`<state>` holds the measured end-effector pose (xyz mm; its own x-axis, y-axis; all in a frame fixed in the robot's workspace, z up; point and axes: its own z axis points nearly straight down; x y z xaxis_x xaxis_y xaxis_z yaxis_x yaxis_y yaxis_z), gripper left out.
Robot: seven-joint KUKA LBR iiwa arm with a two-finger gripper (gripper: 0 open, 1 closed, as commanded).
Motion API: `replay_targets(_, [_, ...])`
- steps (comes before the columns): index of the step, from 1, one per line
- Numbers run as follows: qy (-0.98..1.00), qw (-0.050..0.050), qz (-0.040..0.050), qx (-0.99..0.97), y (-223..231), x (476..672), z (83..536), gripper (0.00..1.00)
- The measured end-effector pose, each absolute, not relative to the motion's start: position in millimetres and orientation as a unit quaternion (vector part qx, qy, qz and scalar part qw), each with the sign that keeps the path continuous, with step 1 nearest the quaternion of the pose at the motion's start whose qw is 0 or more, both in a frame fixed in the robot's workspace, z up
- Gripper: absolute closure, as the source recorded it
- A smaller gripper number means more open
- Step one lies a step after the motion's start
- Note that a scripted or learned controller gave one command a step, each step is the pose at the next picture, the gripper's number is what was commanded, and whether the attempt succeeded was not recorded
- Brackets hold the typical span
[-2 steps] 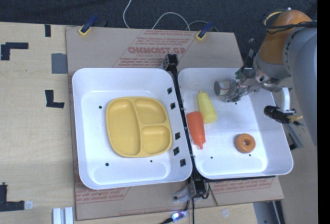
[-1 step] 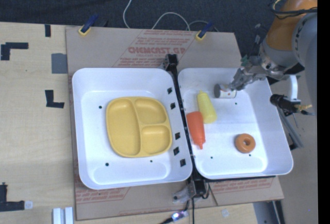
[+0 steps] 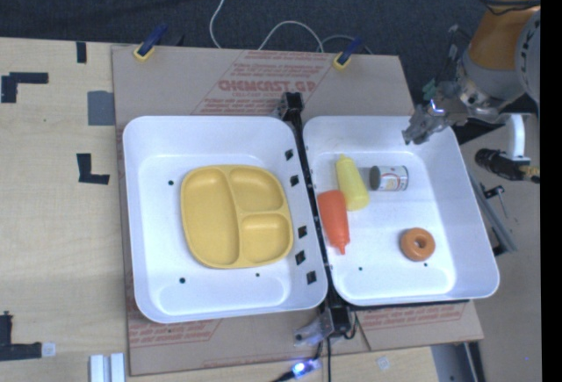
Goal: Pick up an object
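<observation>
Camera view: a slanted look down on a bench with two shallow white bins side by side on a brown cardboard sheet.
Left bin [image 3: 145, 196]: holds a yellow divided plate [image 3: 235, 215] lying flat near its middle, with three compartments.
Right bin [image 3: 465, 222]: holds four small things, all apart from the gripper.
Yellow bottle [image 3: 351, 182]: lies on its side near the bin's left wall, just beside the orange bottle.
Orange bottle [image 3: 334, 219]: lies lengthwise below and left of the yellow one, close to the divider between the bins.
Small jar [image 3: 389, 178]: clear with a dark cap, lying on its side just right of the yellow bottle.
Doughnut [image 3: 417, 244]: an orange-brown ring, lying flat toward the bin's lower right, well apart from the bottles.
Arm: grey with an orange band, reaching in from the upper right.
Gripper [image 3: 420, 129]: at the right bin's upper right corner, over the rim; whether it is spread or closed cannot be told, and nothing is seen in it.
</observation>
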<state>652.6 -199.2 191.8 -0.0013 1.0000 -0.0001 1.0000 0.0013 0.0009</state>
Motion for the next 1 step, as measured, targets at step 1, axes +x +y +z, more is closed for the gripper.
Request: replay_targets(1, [0.708, 0.001, 0.0007, 0.707, -198.7, 653.4, 229.4, 1.00])
